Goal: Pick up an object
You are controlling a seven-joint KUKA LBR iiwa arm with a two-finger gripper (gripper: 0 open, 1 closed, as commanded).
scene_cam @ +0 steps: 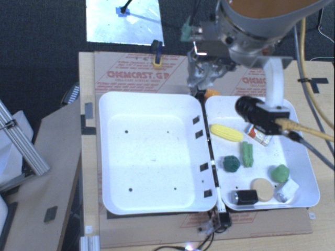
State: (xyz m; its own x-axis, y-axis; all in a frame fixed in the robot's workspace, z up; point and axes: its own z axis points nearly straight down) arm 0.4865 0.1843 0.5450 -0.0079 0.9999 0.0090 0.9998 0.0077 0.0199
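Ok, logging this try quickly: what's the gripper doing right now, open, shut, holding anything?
Gripper: at the far edge of the right bin, next to an orange object; open or shut cannot be told, and nothing shows between its fingers.

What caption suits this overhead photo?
Robot arm's gripper hovers at the back edge of the right bin holding toy corn and small items.
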